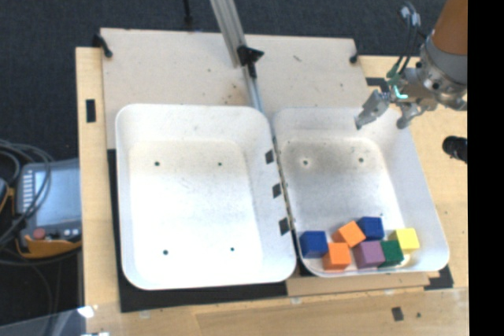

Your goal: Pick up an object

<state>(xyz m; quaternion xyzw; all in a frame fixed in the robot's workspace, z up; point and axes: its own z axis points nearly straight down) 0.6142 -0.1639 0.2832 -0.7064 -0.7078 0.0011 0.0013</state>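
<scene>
Several small coloured cubes lie bunched at the near edge of the right bin (pixel 409 169): a blue cube (pixel 313 242), two orange cubes (pixel 351 233) (pixel 339 254), a second blue cube (pixel 371 227), a purple cube (pixel 368 253), a green cube (pixel 391 251) and a yellow cube (pixel 407 238). My gripper (pixel 387 112) hangs over the far right corner of that bin, well away from the cubes. Its two fingers are spread apart with nothing between them.
The left bin (pixel 126 169) sits beside the right one. A slanted metal rail (pixel 224 8) rises from the gap between the bins at the back. A screen and cables (pixel 39 201) lie off the bench at the left.
</scene>
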